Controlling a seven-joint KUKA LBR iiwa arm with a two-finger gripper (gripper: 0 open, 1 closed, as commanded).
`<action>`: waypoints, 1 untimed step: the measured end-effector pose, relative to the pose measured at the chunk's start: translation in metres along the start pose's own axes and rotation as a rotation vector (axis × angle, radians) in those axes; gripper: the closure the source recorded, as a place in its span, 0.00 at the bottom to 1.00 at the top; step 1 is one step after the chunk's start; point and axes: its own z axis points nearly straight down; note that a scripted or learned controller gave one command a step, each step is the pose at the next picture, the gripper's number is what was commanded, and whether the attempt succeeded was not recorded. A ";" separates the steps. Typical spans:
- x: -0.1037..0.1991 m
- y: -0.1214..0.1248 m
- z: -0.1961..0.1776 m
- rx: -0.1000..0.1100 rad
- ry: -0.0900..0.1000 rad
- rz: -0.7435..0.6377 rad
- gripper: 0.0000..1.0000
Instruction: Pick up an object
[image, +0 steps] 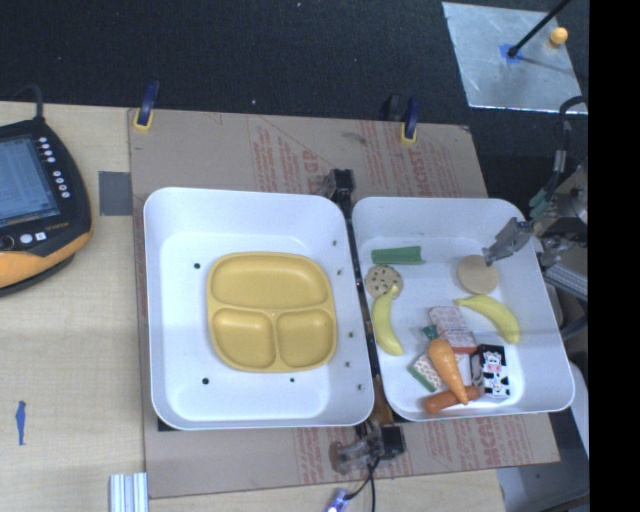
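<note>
Nothing lifted yet — gripper (497, 250) at the right bin's (455, 208) far right corner, apparently pressed together and empty, tips just beside the tan disc (476, 274) — grasp and lift remain.

i see even overhead light; the left bin (165, 300) glares white, shadows stay soft, detail slightly blurred.

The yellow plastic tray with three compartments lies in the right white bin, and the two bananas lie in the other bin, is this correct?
Not quite: the camera view shows the yellow plastic tray with three compartments in the left white bin. The two bananas lie in the other bin.
</note>
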 end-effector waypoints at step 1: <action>0.051 -0.021 0.132 0.002 0.000 -0.002 0.00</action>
